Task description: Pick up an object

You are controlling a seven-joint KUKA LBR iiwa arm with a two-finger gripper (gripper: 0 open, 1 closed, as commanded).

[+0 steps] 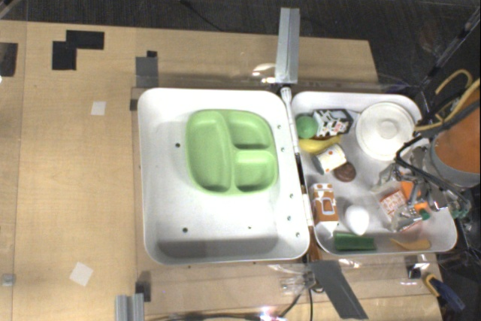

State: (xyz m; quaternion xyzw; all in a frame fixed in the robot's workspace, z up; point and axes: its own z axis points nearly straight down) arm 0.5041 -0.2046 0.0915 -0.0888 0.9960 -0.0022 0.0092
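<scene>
The right bin [451, 237] holds several small objects. Among them are a green ball [306, 126], a yellow banana [319, 144], a black-and-white patterned item [332, 121] and a white round bowl [385, 130]. There are also a brown round piece [345, 172], an orange-brown box [324, 202], a white egg [357, 219] and a dark green block [353, 242]. My gripper [409, 213] is low in the right part of this bin, over an orange-red packet [392, 202] and a tan flat piece [410, 243]. Cables and the wrist hide much of it.
The left bin [161, 162] bears a light green divided plate [229, 151]. A metal post [288, 45] stands behind the wall between the bins. The arm's orange band [460, 150] hangs over the right bin's right edge, with black and yellow cables around it.
</scene>
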